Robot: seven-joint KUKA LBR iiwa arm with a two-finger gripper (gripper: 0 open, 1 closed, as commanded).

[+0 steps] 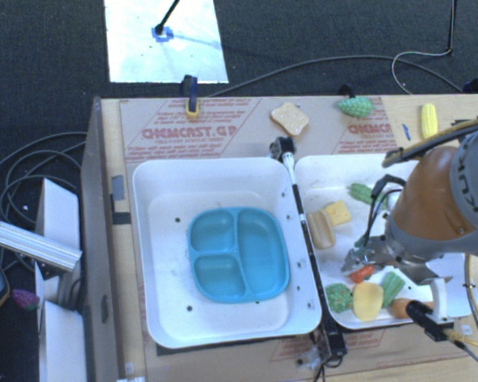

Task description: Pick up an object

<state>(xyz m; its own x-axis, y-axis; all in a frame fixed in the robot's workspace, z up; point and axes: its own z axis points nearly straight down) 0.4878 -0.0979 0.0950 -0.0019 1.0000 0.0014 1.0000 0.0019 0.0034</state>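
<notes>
The right bin (314, 168) holds several toy foods. Among them are a yellow block (337, 214), a tan bread piece (321, 230) and a green piece (360, 192) toward the back. Along the front lie a green leafy piece (338, 295), a yellow rounded piece (368, 301), a green stick (393, 286) and an orange carrot (401, 307). My gripper (357, 260) is low in this bin, right above a small red-orange piece (362, 274). The arm's orange band (431, 196) rises behind it and hides the bin's right part.
The left bin (157, 230) holds a blue divided plate (238, 254). On the bench behind the bins lie a toast slice (289, 118), a green knobbly piece (356, 106), a yellow corn cob (429, 120) and a yellow-blue clamp (191, 97).
</notes>
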